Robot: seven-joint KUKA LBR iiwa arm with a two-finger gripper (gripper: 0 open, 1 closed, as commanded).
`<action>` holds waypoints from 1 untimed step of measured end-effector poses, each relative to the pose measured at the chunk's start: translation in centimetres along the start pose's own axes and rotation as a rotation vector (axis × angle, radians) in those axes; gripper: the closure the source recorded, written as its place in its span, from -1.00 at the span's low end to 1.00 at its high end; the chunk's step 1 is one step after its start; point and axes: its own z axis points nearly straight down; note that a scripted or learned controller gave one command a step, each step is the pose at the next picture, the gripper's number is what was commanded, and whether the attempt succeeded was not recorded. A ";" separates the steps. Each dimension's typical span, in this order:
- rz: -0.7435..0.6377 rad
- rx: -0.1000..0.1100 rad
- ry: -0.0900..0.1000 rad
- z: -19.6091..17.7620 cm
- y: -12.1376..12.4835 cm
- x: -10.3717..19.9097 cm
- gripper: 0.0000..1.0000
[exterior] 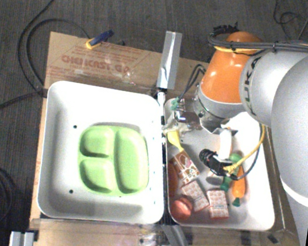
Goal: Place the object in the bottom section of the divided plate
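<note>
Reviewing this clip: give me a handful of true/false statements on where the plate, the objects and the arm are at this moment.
1. The green divided plate lies in the left bin. True.
2. A carrot already sits on the plate. False: the orange carrot lies in the right bin.
3. The arm is over the right bin. True.
4. The small cartons are stacked in the left bin. False: they lie in the right bin, near its front.

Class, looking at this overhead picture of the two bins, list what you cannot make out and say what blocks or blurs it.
- Gripper: fingers hidden under the arm's orange band.
- Right bin: far and right parts covered by the arm.
- Small cartons: print too small to read.
- Green plate: edges blurred.
</note>
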 end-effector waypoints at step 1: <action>-0.053 0.000 0.000 -1.7 -2.1 4.8 1.00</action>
